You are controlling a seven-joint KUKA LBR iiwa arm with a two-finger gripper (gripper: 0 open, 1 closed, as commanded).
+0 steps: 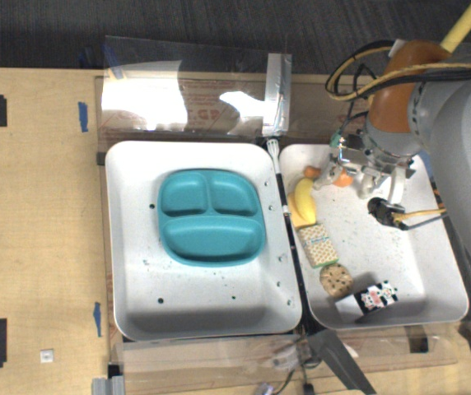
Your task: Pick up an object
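Left bin [128,245]: teal divided tray [212,216] near centre, upright. Right bin [433,295]: along left wall, banana [303,202]; just below it, patterned cracker-like block [317,244]; then round cookie [335,280]; black-and-white object [375,297] near front wall. Small orange piece [311,172] above banana. Gripper [352,174] over rear of right bin, beside another orange item [344,181]; pincer state cannot be judged. Grey arm [458,122] enters from right.

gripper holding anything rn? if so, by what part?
Cannot tell. The gripper sits low at the back of the right bin, beside a small orange piece, but the view does not show any object in its grasp.
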